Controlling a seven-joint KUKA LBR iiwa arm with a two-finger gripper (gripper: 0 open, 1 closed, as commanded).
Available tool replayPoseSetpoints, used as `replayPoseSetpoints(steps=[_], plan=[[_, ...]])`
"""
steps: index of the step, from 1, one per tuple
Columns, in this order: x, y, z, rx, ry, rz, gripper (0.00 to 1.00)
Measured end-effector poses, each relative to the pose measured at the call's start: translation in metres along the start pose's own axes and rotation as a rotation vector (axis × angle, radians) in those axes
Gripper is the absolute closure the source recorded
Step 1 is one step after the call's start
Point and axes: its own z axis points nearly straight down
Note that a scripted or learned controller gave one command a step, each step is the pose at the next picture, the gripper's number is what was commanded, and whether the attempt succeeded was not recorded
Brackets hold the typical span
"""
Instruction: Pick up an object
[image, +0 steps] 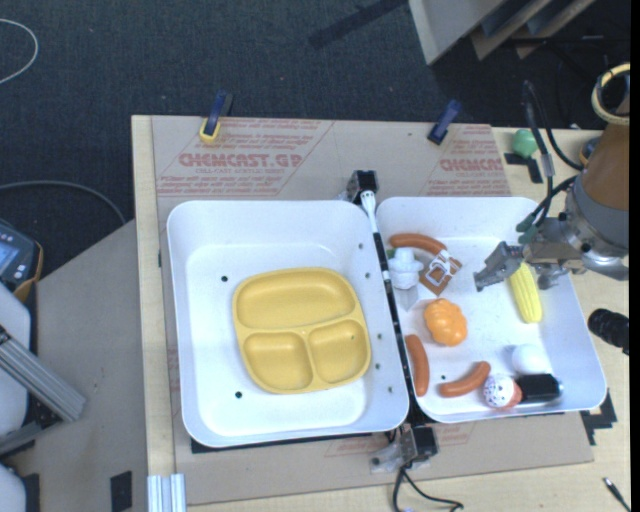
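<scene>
I see the end effector (503, 268) over the right bin (585, 340), at about 9 o'clock from the corn (526, 292), with nothing between its fingers; how wide they stand I cannot tell. I judge this the approach step. Next I must descend straight and close across the corn's width. It looks ribbed and plastic; the orange (445, 322) is round and glossy, the sausages (464, 381) smooth.
</scene>
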Motion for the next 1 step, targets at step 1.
replayPoseSetpoints(steps=[1], plan=[[0.0001, 0.0021, -0.0058, -0.012, -0.002, -0.003, 0.0]])
